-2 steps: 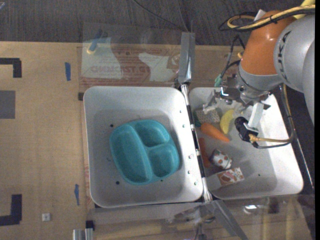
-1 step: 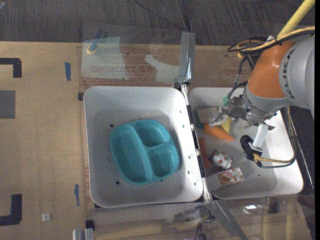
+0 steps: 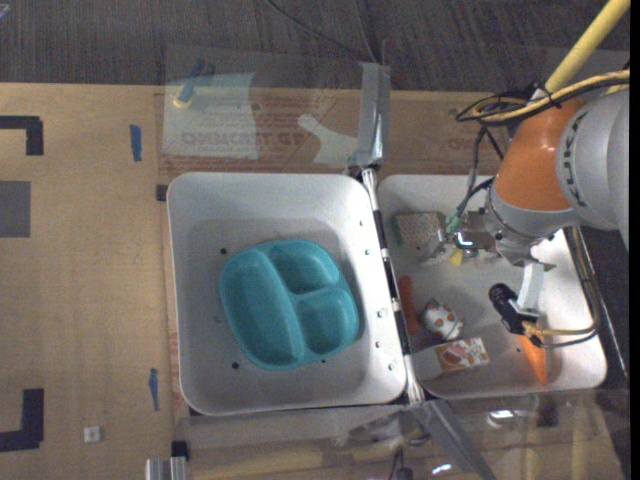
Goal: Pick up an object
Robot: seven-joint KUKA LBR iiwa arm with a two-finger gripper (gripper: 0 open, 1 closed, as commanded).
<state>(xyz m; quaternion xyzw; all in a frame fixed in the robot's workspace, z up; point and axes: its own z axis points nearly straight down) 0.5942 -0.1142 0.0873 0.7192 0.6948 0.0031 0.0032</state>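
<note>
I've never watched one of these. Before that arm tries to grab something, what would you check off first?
1. Things to pick lie in the right bin: ok.
2. Gripper is over that bin: ok.
3. Something is held already: cannot tell.
4. Small white and red object lies free, apart from the packet: ok.
5. Teal divided tray sits alone in the left bin, out of the way: ok.

one fixed camera looks down aslant on both bins (image 3: 200,368).

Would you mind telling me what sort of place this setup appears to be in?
Probably a robotics lab bench for grasping trials: a KUKA arm reaches over two white bins, a teal divided tray lies in the left one, and blue tape marks dot the wooden benchtop.
</note>
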